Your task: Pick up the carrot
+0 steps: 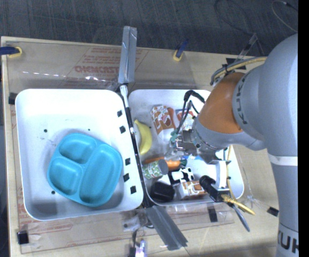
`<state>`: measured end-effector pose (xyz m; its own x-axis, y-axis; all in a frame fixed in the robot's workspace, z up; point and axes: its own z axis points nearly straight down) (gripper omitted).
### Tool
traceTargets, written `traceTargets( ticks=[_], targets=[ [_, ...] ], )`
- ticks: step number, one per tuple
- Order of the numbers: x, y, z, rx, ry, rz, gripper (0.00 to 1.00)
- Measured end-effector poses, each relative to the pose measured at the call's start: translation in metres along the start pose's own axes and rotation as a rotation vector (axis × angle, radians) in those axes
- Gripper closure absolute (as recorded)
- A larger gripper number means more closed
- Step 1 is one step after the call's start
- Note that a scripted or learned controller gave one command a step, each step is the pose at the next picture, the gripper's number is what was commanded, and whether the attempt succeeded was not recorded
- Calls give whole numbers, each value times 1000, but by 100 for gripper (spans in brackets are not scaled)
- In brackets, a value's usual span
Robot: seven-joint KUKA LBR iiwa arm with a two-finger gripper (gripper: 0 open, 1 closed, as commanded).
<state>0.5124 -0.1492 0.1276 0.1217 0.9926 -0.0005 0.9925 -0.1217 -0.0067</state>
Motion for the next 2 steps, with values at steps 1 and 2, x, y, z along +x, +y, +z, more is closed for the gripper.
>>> traceTargets(
  ticks=[1,2],
  targets=[
    [0,0,0,0,0,0,0],
    [23,-29,33,-27,0,-18,0]
  ],
)
